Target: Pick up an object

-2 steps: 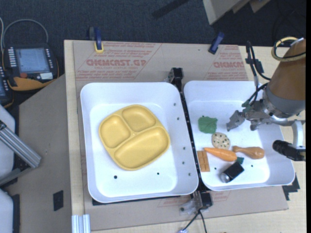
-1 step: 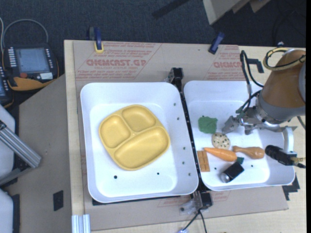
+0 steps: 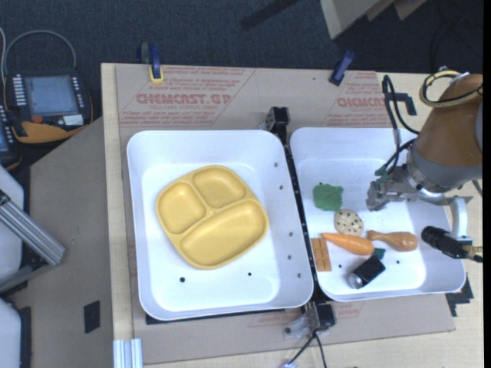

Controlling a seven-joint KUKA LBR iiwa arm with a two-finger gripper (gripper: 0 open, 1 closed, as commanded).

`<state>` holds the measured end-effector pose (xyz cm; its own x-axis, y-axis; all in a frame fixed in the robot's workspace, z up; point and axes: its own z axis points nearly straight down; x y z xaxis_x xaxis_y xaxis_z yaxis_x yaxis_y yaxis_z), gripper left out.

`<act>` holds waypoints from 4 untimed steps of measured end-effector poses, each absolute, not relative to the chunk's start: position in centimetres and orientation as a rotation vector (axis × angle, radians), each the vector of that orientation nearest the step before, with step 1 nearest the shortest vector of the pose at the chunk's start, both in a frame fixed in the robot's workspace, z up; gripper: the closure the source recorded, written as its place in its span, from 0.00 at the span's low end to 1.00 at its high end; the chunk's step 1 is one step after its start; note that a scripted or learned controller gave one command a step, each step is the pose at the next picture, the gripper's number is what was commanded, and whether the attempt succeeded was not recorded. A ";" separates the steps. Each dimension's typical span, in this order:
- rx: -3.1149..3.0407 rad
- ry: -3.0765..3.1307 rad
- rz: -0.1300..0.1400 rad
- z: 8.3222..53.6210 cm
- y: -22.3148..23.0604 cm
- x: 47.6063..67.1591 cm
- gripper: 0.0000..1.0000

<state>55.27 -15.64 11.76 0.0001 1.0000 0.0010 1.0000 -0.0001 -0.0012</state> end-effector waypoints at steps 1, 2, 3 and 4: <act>-2.223 -2.224 -0.001 16.3 -16.5 55.2 1.00; -2.223 -2.225 -0.002 21.3 -16.6 55.3 1.00; -2.221 -2.226 -0.003 22.5 -11.6 55.8 1.00; -2.218 -2.227 -0.003 22.7 -5.6 57.1 1.00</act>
<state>57.10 -5.62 22.65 -0.0040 1.0000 0.0009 1.0000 0.0040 0.0023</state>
